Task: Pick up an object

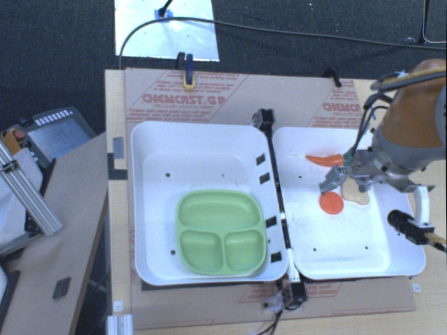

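Orange disc (332, 203) lies flat just below the jaws (347, 179); whether they are open I cannot tell. It looks light, thin, stiff; best pinched across its edges.

A robotics lab: two white bins (209, 135) sit on cardboard sheets (209, 93) clamped to a bench, cables (300, 30) trail over dark carpet (56, 40), and a robot arm (415, 117) reaches in.
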`<action>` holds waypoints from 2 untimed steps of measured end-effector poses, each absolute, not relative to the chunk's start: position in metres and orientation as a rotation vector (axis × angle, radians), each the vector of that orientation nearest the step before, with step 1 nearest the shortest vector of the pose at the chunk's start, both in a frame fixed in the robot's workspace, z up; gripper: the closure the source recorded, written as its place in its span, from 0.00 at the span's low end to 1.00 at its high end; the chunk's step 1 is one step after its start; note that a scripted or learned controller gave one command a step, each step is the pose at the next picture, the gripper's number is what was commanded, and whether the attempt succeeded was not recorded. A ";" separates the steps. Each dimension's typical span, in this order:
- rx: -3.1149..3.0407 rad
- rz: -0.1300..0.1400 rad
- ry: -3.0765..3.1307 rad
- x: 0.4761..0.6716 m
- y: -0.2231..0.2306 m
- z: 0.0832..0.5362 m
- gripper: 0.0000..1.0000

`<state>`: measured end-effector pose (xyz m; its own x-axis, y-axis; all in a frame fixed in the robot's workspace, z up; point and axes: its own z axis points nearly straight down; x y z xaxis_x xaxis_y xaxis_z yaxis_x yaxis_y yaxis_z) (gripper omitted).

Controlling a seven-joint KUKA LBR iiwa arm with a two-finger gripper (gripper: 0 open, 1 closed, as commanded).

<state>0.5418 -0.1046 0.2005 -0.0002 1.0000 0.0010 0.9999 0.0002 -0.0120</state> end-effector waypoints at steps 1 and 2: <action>-2.219 -0.001 -2.225 0.545 -0.104 0.207 0.00; -2.219 0.001 -2.222 0.550 -0.107 0.164 0.00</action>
